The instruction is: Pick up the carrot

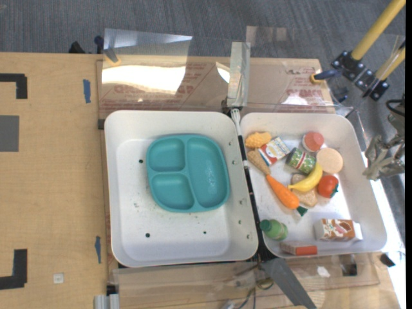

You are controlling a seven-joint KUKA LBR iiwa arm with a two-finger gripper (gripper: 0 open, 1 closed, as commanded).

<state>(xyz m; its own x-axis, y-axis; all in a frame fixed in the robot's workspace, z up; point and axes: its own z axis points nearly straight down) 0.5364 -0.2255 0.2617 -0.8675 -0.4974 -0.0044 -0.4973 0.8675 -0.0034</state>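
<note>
The carrot (282, 192) is orange with a small green end. It lies on a slant in the middle of the right bin (367, 198), thin tip up-left and green end down-right. A yellow banana (308, 180) touches its right side, and a tan wedge (259, 161) lies just above its tip.
Around the carrot in the right bin lie a red tomato (327, 185), a green can (299, 159), a small carton (337, 230), a green bottle (273, 229) and several other toy foods. A teal divided plate (188, 172) sits in the left bin (122, 192). A yellow pole with a black clamp (360, 69) stands at the top right.
</note>
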